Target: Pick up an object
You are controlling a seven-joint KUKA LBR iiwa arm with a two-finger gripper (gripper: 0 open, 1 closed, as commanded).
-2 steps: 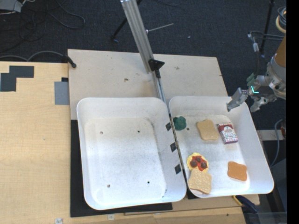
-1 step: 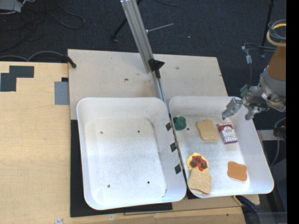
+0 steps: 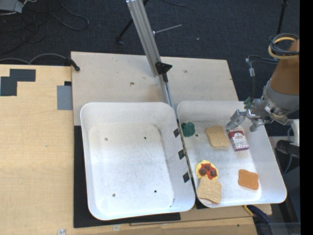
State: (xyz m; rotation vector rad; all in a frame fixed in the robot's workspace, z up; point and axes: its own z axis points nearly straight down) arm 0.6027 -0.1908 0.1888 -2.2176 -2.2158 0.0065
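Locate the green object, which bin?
Right bin, upper-left corner: the green object sits against the divider side, left of the tan slice.

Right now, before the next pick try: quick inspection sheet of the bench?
Surface: two white bins side by side; the left bin has only small dark specks.
Job's things: in the right bin lie a green piece, a tan slice, a small red carton, an orange piece, a yellow piece with red topping and a bread slice.
Clutter: nothing seen in the bins.
Grippers: the gripper is open, just above the red carton, holding nothing.
Cables: black cables on the floor behind the bench.
Surroundings: slanted metal rail, dark carpet.
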